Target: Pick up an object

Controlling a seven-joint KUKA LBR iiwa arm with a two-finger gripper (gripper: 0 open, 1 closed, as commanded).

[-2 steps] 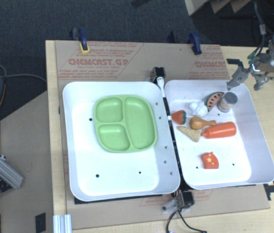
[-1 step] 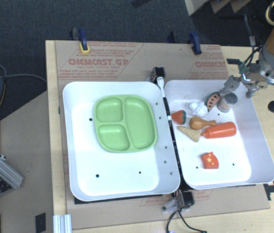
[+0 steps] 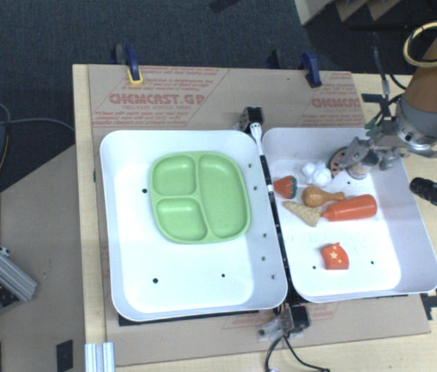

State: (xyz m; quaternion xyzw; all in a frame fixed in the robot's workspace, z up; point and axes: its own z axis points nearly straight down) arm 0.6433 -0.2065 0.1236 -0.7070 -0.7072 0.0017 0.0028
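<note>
Closest to the camera, the worktop (image 3: 94,208) holds two flat white bins side by side. In the right bin (image 3: 404,273), a small red toy with a yellow spot (image 3: 335,256) sits alone near the front. A bit farther back lies a long red-orange toy like a carrot (image 3: 349,208). A tan wedge (image 3: 304,213) sits just beside its left end. A brown pear-shaped toy (image 3: 320,197) lies right behind them, touching the carrot toy. Left of that, near the bin's left wall, is a small red strawberry toy (image 3: 284,187). Behind the pear shape sits a little white lumpy toy (image 3: 315,173).

The left bin (image 3: 125,270) holds a green plate with three parts (image 3: 200,197), lying flat in the middle.

Farther back on the right, the grey arm (image 3: 428,107) reaches in over the right bin. Its end effector (image 3: 350,161) hangs near the back of the bin, just beside the white toy. It is hard to tell if it is open or closed, and no toy can be seen in it.

At the far edge, two blue clamps (image 3: 133,59) pinch the brown board.
</note>
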